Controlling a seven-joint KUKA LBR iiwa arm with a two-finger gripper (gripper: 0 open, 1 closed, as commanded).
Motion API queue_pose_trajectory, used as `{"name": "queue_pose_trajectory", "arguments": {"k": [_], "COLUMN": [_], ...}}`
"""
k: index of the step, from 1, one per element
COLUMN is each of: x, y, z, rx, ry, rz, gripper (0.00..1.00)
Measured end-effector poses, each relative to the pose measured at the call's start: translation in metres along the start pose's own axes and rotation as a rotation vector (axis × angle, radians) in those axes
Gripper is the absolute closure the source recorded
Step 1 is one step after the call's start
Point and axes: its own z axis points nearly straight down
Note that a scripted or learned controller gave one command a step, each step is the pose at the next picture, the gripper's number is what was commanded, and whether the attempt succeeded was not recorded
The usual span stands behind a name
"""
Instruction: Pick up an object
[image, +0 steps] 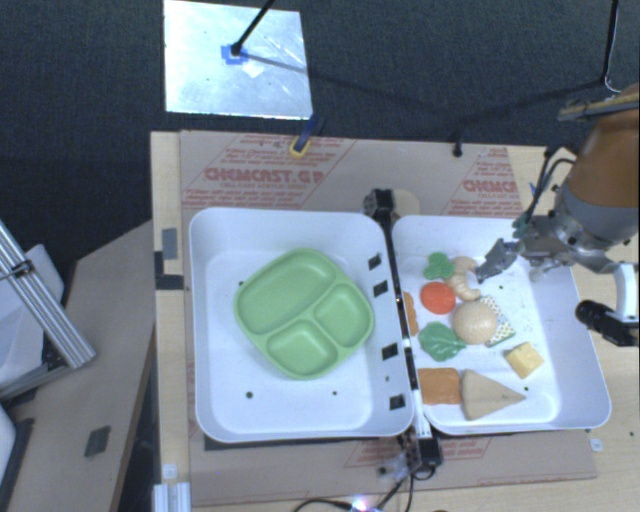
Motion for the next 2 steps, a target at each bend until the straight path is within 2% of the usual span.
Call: {"name": "queue_pose_trajectory", "arguments": {"k": [1, 2], "x": [0.0, 0.008], "y": [0.003, 0.005], "z": [-0.008, 0.052], "rx": [-0.013, -0.01], "ry": [-0.002, -0.001], "rz": [-0.002, -0.002], "gripper": [0.0, 0.0]}}
